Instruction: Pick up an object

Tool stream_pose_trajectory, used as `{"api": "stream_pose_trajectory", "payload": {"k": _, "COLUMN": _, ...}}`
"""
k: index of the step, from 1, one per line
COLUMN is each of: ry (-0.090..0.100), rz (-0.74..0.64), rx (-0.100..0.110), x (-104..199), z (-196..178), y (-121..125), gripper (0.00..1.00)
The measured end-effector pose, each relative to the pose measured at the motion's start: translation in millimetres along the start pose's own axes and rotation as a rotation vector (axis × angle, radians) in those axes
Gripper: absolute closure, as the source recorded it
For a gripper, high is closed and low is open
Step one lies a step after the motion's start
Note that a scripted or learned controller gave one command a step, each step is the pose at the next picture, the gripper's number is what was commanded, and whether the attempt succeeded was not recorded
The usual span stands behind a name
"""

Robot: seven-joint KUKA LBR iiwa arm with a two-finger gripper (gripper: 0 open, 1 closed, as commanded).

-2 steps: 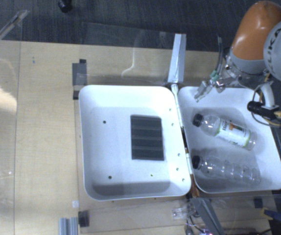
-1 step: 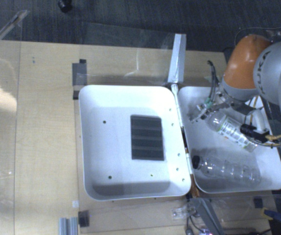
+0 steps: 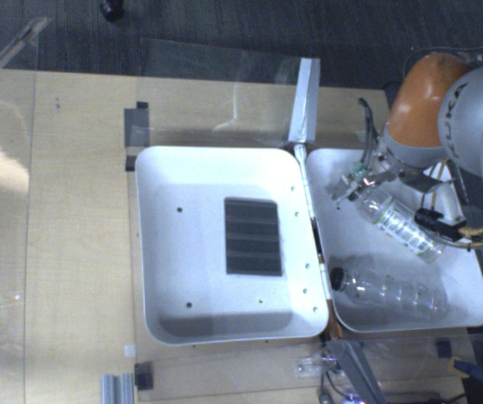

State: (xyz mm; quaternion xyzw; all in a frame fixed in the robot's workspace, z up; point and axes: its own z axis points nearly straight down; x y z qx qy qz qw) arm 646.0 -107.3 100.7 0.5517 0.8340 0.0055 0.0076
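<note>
Gripper over right bin

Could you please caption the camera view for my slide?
Arm's gripper reaches into right bin beside two clear bottles; dark pad in left bin.

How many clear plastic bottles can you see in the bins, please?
2, both in the right bin: one bottle lies slantwise below the gripper, the other bottle along the near wall. The arm may hide more.
</note>
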Motion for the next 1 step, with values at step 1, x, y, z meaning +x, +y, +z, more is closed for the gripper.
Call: {"api": "stream_pose_trajectory", "payload": {"k": 1, "ry": 0.004, "rz": -0.033, "rx": 0.01, "x": 15.4, "z": -85.7, "y": 35.0, "gripper": 1.0}}
